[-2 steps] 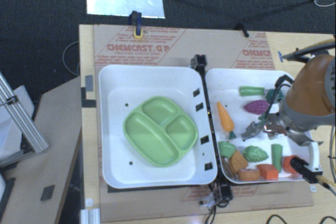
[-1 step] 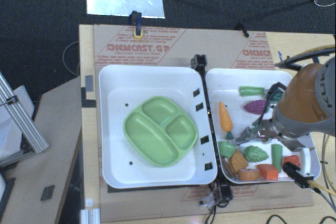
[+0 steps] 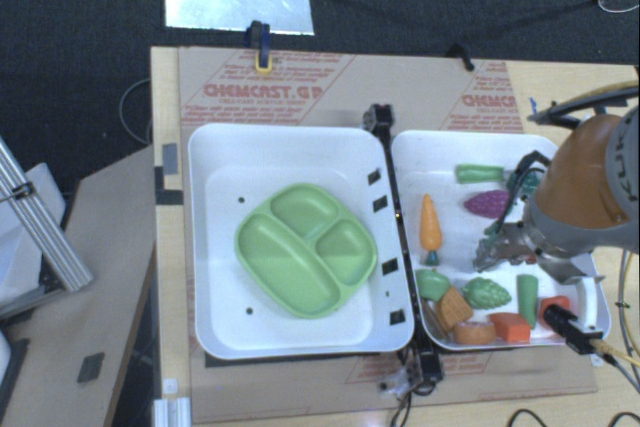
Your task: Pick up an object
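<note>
The right bin holds several toy foods. An orange carrot lies near its left wall. A green vegetable and a purple one lie toward the back. Along the front lie a green leafy piece, a green round piece, a green stick, an orange wedge and red pieces. My gripper hangs low in the middle of this bin, just above the leafy piece and below the purple one. I see nothing held in it.
The left bin carries a light green divided plate. A black divider with clips separates the bins. My grey arm covers the right bin's right side. Cardboard lies under both bins.
</note>
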Motion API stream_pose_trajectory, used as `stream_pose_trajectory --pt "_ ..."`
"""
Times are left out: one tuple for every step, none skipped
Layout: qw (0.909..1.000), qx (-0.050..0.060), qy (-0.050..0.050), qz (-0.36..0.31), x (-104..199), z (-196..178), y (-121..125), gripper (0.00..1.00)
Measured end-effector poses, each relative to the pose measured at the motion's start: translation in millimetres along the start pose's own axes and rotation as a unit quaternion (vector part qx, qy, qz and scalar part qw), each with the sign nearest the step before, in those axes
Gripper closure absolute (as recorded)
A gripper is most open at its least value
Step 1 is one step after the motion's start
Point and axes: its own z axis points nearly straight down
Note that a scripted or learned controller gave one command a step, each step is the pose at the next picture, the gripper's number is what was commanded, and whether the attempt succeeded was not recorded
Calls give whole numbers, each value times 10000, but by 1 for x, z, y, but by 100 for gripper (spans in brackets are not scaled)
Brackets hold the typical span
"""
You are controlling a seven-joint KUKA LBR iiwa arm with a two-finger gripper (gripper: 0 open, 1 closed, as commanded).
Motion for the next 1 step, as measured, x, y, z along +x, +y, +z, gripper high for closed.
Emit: stream_pose_trajectory --pt "10000 -19 -7 -17 6 -48 9 100"
